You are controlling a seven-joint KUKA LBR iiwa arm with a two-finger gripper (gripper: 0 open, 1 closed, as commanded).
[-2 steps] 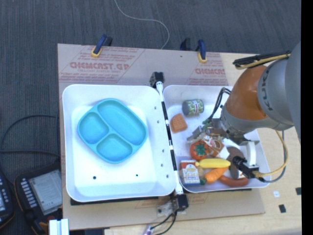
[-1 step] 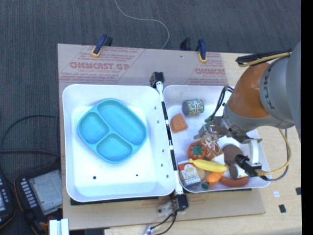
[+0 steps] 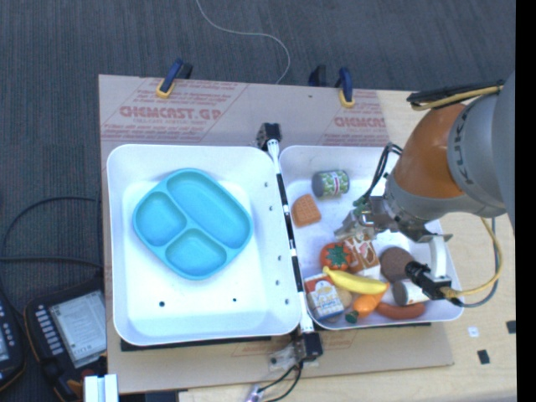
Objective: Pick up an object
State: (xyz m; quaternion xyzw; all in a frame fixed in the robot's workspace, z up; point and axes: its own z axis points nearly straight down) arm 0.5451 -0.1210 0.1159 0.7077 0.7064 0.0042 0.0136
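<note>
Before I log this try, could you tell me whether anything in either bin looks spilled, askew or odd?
Nothing looks spilled or damaged. The toy food is crowded into the near end of the right bin, with the banana lying on other pieces. The blue divided plate sits flat in the left bin.

The left bin (image 3: 126, 308) and right bin (image 3: 295, 162) are plain white; the divided tray (image 3: 193, 222) is sky blue; the banana (image 3: 356, 282) is yellow beside an orange carrot (image 3: 365, 302) and a red sausage (image 3: 401, 311); the can (image 3: 332, 182) is green with a pale label; the cracker (image 3: 306, 210) is orange; the board (image 3: 184, 115) is tan with red lettering; its clamps (image 3: 171, 77) are blue with yellow; the carpet (image 3: 75, 23) is dark grey.
</note>
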